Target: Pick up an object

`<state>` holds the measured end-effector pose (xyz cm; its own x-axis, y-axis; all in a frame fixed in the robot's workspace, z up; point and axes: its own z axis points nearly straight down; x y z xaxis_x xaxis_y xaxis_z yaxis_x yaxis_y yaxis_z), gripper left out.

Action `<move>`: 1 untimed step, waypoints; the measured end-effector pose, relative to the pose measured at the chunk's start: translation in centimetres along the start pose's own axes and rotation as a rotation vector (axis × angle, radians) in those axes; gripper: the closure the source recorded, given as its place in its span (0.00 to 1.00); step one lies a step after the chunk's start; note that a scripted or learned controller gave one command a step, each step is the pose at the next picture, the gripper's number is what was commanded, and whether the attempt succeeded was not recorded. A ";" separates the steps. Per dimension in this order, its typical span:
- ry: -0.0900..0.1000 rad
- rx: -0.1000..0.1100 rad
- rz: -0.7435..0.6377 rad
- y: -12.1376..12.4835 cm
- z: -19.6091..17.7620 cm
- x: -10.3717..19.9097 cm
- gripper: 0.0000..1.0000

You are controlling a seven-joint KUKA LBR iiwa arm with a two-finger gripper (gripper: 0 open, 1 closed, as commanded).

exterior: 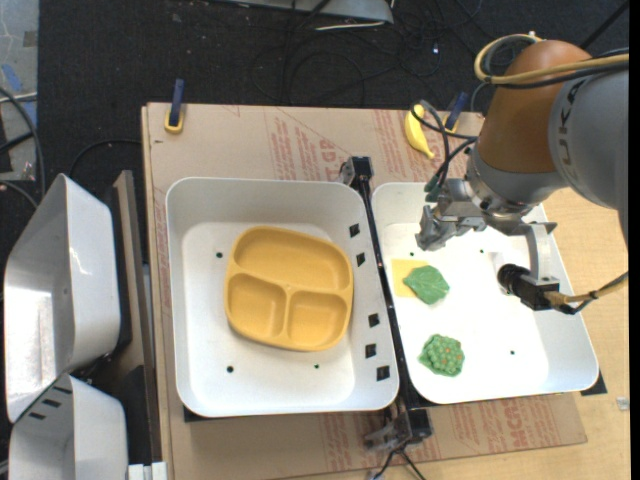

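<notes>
Two green lumpy objects lie in the right bin (560, 368): one (428, 284) rests on a yellow flat piece (402, 271) near the bin's left wall, the other (442, 354) sits closer to the front. My gripper (432, 230) hangs over the right bin's back-left part, just above and behind the upper green object. I see nothing held between its fingers. A yellow divided tray (290, 288) lies in the left bin (200, 218).
A black divider (378, 278) runs between the bins. A yellow banana-shaped object (418, 133) lies on the cardboard behind the right bin. A black cylindrical part (520, 282) of the arm hangs over the right bin. White containers (60, 278) stand at far left.
</notes>
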<state>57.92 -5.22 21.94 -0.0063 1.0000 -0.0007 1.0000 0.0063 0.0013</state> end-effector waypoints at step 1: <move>0.002 -0.002 -0.002 1.0 -1.3 5.1 1.00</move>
<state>58.92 -0.08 23.27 -0.0080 1.0000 0.0010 1.0000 0.0080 0.0028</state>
